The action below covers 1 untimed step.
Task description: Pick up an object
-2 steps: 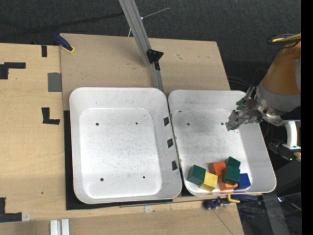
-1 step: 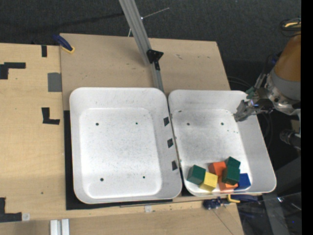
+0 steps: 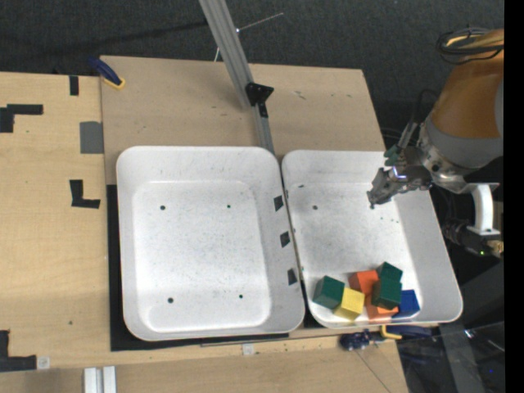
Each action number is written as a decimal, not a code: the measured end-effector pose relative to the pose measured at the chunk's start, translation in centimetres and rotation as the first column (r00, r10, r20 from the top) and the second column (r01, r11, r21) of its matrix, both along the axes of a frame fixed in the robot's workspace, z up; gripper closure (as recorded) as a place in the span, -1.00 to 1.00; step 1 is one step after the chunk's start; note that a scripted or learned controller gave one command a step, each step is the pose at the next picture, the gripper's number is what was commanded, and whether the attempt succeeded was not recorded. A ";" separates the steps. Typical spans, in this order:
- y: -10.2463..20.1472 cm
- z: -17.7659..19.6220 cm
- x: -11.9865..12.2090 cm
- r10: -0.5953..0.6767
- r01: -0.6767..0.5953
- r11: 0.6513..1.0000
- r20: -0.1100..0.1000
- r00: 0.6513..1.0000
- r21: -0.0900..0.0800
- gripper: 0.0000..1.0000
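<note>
Over the right bin [image 3: 426,219], toward its one o'clock corner, hangs the gripper [image 3: 378,193]; whether it is released or clenched I cannot tell. Packed together at the bin's six o'clock edge are the blocks [image 3: 367,293] (green, yellow, orange, blue, touching); a descent there risks fingers landing on top of neighbours, or wedging against the wall, and closing on nothing. No readable writing or labels anywhere.

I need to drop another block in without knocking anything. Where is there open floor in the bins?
The left bin has bare floor wall to wall. In the right bin, the floor from the far wall to mid-bin is bare, under the tool. The near end is crowded: the pile of blocks fills it.
</note>
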<state>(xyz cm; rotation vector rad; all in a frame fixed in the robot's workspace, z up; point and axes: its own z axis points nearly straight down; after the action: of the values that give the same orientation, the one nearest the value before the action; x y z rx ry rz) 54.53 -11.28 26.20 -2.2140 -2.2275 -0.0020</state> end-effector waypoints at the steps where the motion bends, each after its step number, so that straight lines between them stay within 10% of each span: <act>1: 5.5 -1.5 0.3 0.000 0.000 1.000 -0.003 1.000 0.000 1.00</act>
<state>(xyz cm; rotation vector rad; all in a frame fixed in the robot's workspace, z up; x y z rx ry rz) 54.84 -5.78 24.67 -2.2124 -2.2267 0.0011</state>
